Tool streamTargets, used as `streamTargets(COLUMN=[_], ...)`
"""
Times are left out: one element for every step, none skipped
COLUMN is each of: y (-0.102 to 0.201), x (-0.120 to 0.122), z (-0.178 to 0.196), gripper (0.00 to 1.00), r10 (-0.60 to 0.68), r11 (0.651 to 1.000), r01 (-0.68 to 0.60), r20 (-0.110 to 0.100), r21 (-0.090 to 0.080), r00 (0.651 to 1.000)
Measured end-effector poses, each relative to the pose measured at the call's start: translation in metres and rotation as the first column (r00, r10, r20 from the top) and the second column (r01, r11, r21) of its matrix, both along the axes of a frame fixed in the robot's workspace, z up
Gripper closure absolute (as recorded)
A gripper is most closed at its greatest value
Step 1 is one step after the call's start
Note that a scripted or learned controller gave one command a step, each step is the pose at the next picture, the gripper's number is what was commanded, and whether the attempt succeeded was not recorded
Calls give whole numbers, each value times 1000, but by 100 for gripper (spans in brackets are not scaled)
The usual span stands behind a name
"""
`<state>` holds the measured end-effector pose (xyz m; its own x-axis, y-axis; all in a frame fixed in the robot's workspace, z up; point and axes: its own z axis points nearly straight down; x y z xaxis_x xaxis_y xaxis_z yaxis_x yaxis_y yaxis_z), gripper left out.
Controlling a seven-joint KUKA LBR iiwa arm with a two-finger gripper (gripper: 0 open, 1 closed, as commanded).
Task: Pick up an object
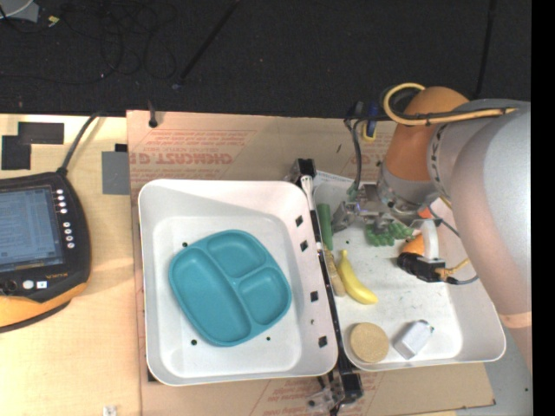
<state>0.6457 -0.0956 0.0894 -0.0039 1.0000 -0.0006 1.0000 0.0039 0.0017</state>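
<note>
Reaching stage, judging by the end effector (368, 219) low over a green object (385, 232) in the right bin's (473, 341) upper part, grip state impossible to tell; next calls for closing, then lifting.

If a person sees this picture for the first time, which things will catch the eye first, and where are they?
The teal tray, with three compartments, lies in the left bin. The grey arm with its orange band reaches in from the right over the right bin, where a banana, a round tan disc and green items near the claw lie.
</note>
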Motion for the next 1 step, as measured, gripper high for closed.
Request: streamTargets(y=[-69], x=[-1], z=[1], gripper=[0], r10=[-6], r11=[1000], r01=[6], r20=[3], r21=[-2], r00=[1000])
